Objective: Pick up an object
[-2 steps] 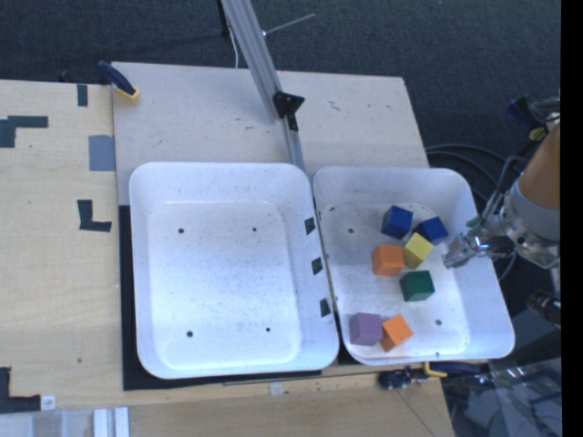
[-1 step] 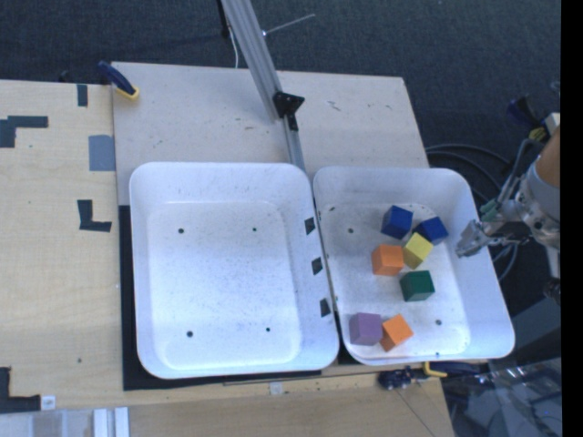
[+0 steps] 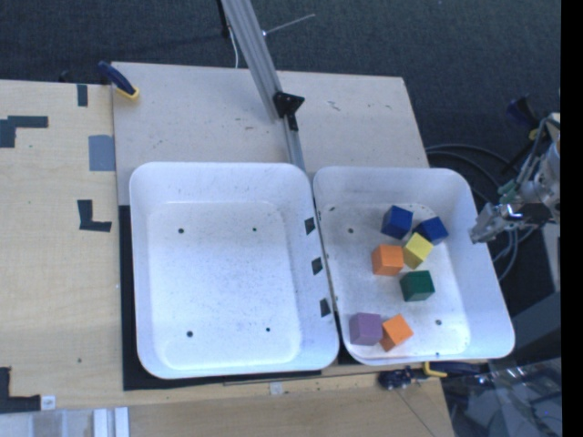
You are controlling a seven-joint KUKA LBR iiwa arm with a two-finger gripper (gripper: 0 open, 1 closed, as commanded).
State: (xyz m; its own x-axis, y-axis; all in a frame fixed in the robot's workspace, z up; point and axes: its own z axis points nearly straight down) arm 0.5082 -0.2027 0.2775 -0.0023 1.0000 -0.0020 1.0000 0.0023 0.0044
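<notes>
Worktop carries two white bins; fingers (image 3: 485, 224) hang just outside the right bin's (image 3: 455, 188) right rim, spread state unreadable, with the blue cube (image 3: 433, 229) nearest, to their left.

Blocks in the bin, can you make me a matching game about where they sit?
Things:
1. green block
2. purple block
3. yellow block
4. gripper

Places:
A. bottom of the right bin, next to an orange block
B. outside the right bin's right rim
C. right below the yellow block
D. between two blue blocks and the green one

Pairs: 1-C, 2-A, 3-D, 4-B
</notes>
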